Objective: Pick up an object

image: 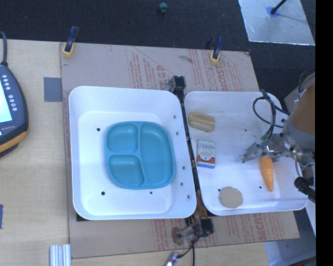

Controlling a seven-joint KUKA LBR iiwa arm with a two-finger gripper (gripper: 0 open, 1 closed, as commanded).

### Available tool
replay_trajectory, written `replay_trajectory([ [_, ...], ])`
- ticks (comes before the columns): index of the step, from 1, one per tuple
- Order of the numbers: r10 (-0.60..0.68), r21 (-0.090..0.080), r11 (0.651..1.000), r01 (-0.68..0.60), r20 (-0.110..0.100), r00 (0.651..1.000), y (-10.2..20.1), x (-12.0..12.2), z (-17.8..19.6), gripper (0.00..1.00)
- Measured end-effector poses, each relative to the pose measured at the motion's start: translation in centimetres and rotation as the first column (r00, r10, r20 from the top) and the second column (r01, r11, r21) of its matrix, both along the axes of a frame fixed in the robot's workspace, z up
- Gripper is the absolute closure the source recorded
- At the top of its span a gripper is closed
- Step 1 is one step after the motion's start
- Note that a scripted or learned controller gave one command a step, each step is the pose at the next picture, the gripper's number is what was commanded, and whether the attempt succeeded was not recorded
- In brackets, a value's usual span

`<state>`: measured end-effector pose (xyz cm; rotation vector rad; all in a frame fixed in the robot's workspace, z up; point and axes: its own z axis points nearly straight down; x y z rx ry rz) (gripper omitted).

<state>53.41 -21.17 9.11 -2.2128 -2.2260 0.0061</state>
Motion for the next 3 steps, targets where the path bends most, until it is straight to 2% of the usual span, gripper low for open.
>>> replay_trajectory([
  [1,-0.003,0.0,1.0,0.003,0.004,1.0,0.0,6.7,6.9,0.0],
  [2,0.0,0.0,1.0,0.0,0.0,1.0,0.0,2.4,0.9,0.0],
  [3,0.0,0.0,1.0,0.0,0.001,1.0,0.0,-1.1,2.4,0.0],
])
